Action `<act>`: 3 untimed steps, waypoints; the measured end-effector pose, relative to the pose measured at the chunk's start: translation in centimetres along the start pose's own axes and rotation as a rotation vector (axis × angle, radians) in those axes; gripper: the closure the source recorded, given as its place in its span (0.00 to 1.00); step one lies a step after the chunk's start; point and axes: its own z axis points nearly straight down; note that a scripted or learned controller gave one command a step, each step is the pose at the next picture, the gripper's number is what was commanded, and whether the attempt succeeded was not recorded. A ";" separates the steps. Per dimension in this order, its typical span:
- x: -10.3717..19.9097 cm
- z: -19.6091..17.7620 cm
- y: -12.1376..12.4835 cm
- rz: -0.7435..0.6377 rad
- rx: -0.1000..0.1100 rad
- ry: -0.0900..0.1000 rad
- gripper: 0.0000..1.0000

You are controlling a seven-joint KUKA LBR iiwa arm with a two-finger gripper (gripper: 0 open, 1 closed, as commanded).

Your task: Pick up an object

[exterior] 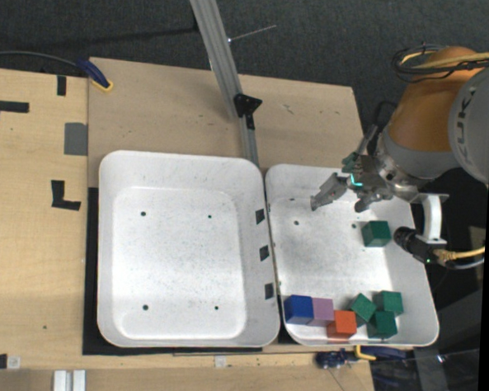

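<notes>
Seven small blocks lie in the right-hand bin, none in the left-hand bin.

Item 1: lone green block, near the bin's right wall, well apart from the others. Likely the readiest pick.

Items 2–7: blue block, lilac block, orange block and three green blocks, crowded along the near edge toward the near right corner, several touching.

Handling, by judgement: blocks look rigid, light and flat-sided, not fragile; smooth faces may slip a little. Take hold across two opposite flat sides. The clustered ones leave little room for fingers between neighbours and the bin wall.

Tool: hangs over the far part of the right-hand bin, just beside the lone green block, fingers spread apart and holding nothing.
</notes>
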 end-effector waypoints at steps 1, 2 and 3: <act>0.7 6.0 0.5 0.001 0.006 0.000 0.00; 0.6 11.1 -0.6 0.002 0.006 0.000 0.00; 0.7 14.1 -0.8 0.001 0.004 0.000 0.00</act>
